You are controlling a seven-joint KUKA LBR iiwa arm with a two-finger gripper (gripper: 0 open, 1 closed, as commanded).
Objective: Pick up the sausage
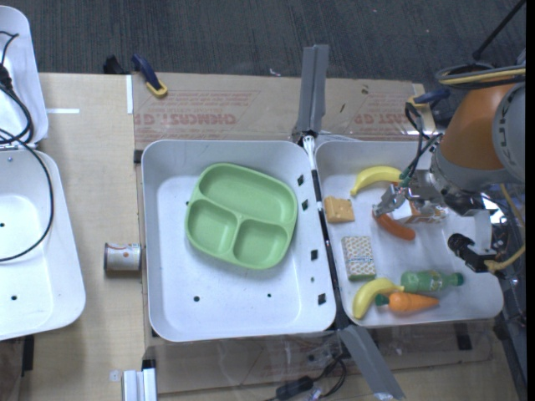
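Observation:
The sausage (395, 227), a short red-orange link, lies slanted near the middle of the right bin (481, 307). My gripper (403, 207) hangs just above it, at its upper edge, reaching in from the right on the grey arm with the orange band. Its fingers stand open over the sausage, and nothing is held between them. The arm's wrist hides the part of the bin to the right of the sausage.
The right bin also holds a banana (376, 176) behind the gripper, a tan toast piece (338, 210), a speckled block (359, 256), a second banana (369, 295), a carrot (410, 302) and a green bottle (430, 281). The left bin (167, 249) holds a green divided plate (242, 215).

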